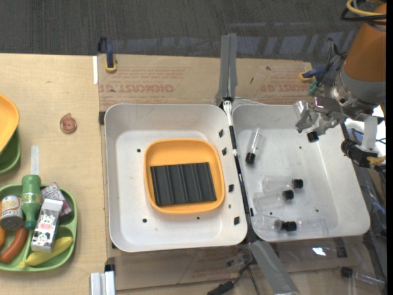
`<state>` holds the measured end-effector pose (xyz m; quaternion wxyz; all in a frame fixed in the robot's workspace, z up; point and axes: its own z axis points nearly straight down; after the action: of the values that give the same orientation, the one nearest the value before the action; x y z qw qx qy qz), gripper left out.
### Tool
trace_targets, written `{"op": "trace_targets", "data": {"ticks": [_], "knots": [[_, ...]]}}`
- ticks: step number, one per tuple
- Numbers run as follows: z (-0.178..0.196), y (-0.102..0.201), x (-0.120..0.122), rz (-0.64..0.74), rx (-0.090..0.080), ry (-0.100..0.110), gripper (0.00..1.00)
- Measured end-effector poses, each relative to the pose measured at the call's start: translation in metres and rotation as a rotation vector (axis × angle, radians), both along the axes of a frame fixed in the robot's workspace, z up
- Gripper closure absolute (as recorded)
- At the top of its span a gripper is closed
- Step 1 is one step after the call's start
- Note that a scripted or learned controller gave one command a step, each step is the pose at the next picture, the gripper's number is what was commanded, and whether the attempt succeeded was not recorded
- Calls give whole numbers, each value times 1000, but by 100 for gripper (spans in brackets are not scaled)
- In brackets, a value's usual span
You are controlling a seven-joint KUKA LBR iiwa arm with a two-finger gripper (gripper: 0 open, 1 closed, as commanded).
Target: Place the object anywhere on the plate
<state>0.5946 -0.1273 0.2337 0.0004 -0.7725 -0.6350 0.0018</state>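
Note:
An orange plate (183, 147) lies in the middle of the left bin (123, 165). On it rests a dark grey ribbed rectangular block (184, 184), lying flat and covering most of the plate's floor. The right bin (344, 183) holds several clear vials with black caps: one (252, 146) near its left wall and others (288, 193) toward the front. My gripper (311, 126) hangs over the right bin's back right corner, far from the plate and well to the right of the nearest vial. I see nothing held in it.
A green tray (61, 251) of toy food and bottles sits at the front left of the bench. An orange bowl (5, 125) is at the left edge, a small pink disc (68, 123) beside it. Cardboard (159, 78) lies behind the bins.

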Motion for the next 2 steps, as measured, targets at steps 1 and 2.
{"op": "trace_targets", "data": {"ticks": [1, 2], "knots": [[-27, 5, 38, 179, 0, -2, 100], [-26, 17, 42, 302, 0, -1, 100]]}}
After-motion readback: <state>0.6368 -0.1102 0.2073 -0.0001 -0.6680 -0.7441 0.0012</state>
